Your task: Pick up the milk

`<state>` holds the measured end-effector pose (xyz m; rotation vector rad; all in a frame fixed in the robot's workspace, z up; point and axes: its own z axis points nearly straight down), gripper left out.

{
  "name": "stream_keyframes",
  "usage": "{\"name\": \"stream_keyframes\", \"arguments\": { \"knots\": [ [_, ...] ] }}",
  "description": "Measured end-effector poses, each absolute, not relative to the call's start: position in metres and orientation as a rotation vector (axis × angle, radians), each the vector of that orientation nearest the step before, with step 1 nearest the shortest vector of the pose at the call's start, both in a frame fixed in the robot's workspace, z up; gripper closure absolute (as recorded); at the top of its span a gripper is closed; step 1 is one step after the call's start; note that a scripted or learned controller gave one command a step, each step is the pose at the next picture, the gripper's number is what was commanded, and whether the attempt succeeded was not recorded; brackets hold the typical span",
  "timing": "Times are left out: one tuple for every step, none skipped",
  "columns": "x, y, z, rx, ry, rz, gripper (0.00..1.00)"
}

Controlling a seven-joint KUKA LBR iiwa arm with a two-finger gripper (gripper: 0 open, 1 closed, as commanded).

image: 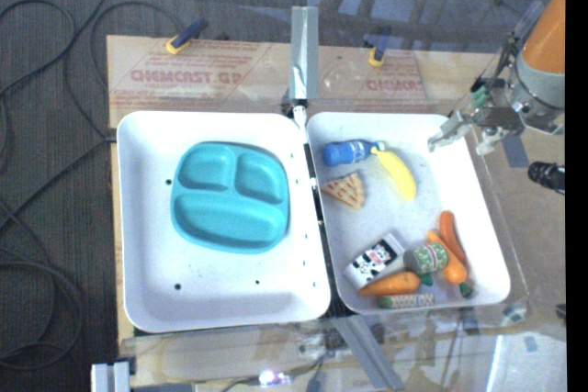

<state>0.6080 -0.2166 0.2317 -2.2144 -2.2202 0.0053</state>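
Lying flat at five o'clock in the right bin [487,225], the milk [374,261] looks a light, stiff little carton best pinched across its narrow sides, while the jaws [457,129] stand open and empty.

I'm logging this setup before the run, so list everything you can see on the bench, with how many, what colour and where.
bins: 2, white, side by side on the bench
divided tray: 1, turquoise, in the left bin
milk carton: 1, white with black patches, lying near the front of the right bin
bottle: 1, blue, back left of the right bin
banana: 1, yellow, right of the bottle
waffle slice: 1, tan, in front of the bottle
carrots: 2, orange, front right of the right bin
small can: 1, greenish, between the carrots
clamps: 2, yellow, on the board behind the bins
arm: 1, grey and orange, upper right
pincer: 1, over the right bin's back right corner
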Motion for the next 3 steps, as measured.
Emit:
{"name": "stream_keyframes", "arguments": {
  "knots": [
    [0.536, -0.144, 0.168, -2.167, -2.265, 0.007, 0.00],
    [0.492, -0.130, 0.094, -2.151, -2.287, -0.001, 0.00],
    [0.505, -0.068, 0.180, -2.253, -2.183, 0.008, 0.00]
  ]
}}
